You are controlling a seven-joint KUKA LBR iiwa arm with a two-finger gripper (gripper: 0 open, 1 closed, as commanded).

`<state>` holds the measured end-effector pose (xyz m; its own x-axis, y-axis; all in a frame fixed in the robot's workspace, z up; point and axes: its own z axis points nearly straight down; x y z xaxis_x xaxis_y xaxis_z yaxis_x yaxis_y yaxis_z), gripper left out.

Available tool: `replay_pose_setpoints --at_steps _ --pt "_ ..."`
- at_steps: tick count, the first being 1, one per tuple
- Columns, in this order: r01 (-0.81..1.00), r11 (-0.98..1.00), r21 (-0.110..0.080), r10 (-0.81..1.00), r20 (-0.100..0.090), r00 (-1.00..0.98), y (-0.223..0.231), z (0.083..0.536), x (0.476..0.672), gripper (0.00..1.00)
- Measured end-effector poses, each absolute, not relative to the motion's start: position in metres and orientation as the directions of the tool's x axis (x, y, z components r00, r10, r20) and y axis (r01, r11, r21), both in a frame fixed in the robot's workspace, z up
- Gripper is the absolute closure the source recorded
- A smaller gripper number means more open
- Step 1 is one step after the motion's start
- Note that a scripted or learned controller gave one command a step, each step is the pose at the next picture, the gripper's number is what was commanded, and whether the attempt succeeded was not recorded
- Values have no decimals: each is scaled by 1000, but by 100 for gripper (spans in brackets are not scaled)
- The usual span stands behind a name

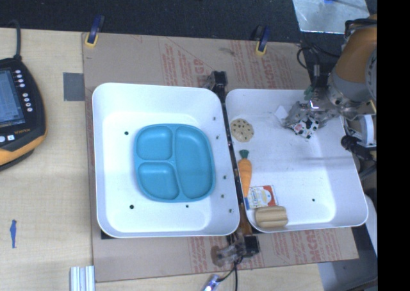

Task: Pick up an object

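Closest to the lens, the desk [45, 219] carries two white bins. Left bin [109, 155] holds a blue divided plate [174, 162]. Right bin [333, 181] holds an orange carrot [245, 174], a tan bread piece [271, 218], a cookie [241, 129] and a small black-and-white toy [306, 127]. Whether the end effector [309, 116], over that toy, grips anything cannot be told.

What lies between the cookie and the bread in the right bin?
In the camera view, the toy carrot and a small carton lie between the cookie and the bread.
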<state>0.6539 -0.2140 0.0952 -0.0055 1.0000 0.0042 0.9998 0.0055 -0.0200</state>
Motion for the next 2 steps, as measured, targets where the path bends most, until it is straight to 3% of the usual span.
replay_pose_setpoints --at_steps 2 --pt "1000 8 -17 1000 3 -8 -213 96 655 0"
